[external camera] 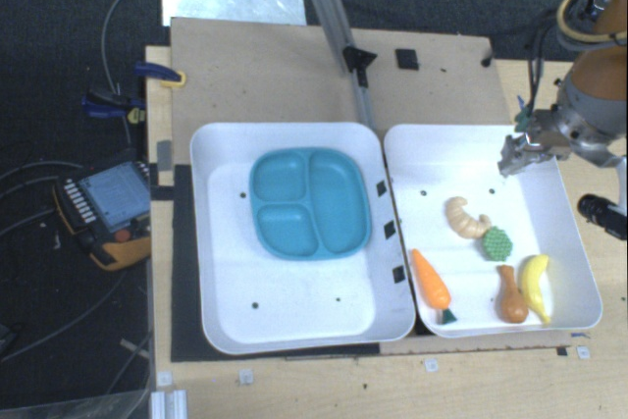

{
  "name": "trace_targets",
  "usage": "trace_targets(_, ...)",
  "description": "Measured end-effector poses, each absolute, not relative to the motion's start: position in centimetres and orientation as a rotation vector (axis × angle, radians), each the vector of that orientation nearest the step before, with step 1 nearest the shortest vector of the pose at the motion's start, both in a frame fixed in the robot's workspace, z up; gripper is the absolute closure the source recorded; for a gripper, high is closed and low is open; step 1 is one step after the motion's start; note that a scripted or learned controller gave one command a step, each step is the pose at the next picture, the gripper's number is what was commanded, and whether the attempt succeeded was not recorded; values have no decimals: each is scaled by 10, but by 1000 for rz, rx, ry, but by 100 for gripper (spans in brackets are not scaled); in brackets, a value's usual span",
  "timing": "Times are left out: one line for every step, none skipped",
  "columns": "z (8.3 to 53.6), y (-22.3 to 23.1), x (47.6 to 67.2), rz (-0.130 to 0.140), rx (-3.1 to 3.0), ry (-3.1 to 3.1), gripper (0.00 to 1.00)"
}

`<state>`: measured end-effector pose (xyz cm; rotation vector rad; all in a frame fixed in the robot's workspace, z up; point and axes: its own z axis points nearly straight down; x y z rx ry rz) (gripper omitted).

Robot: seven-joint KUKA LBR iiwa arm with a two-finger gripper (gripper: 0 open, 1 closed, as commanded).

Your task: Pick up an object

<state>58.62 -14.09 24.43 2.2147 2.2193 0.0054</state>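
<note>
The metal two-finger claw (514,158) is hanging over the upper right part of the right shallow white bin (429,150), nothing showing between its tips; whether it is spread or pressed together cannot be told from this slanted view. Every toy is lying below the claw in the picture, apart from it. Nearest, down and to its left, the pale beige curled toy (465,217) is touching the green knobbly ball (497,242). Farther down, the brown drumstick-shaped toy (510,295) is lying beside the yellow banana (537,286). The orange plastic carrot (431,283) is resting well down-left. Across the divider, a blue sectioned plate (310,203) is sitting in the left white bin (222,233).
</note>
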Motion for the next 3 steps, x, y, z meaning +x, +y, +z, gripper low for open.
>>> trace_targets(277,-141,587,5,2213,2224,100)
trace_targets(270,-79,596,4,2209,2232,100)
trace_targets(261,-29,587,3,2211,2233,100)
